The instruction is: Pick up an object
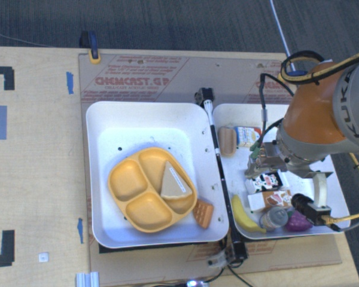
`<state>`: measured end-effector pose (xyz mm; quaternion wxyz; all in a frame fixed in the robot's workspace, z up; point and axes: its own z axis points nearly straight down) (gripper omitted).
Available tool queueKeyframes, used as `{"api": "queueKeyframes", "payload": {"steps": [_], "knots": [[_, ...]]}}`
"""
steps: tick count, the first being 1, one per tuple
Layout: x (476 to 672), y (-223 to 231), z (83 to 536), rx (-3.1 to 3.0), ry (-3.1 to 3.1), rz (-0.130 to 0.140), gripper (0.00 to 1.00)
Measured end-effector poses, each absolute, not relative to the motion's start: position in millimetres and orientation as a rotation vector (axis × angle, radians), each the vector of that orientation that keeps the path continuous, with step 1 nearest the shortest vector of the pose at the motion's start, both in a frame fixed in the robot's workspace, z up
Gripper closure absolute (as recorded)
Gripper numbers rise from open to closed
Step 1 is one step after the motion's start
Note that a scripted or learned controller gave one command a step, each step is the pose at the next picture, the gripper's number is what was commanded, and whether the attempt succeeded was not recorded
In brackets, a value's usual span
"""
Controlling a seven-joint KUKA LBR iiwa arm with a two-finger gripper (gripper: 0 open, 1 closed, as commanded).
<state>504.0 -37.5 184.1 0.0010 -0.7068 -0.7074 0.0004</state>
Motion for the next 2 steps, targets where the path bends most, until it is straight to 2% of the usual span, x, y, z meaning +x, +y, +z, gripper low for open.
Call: {"api": "queueKeyframes", "payload": {"steps": [1, 2], "knots": [[480.2, -141, 324, -2.225, -2.224, -0.002, 1.00], [479.6, -102, 216, -2.220, -2.222, 0.000, 1.00]]}}
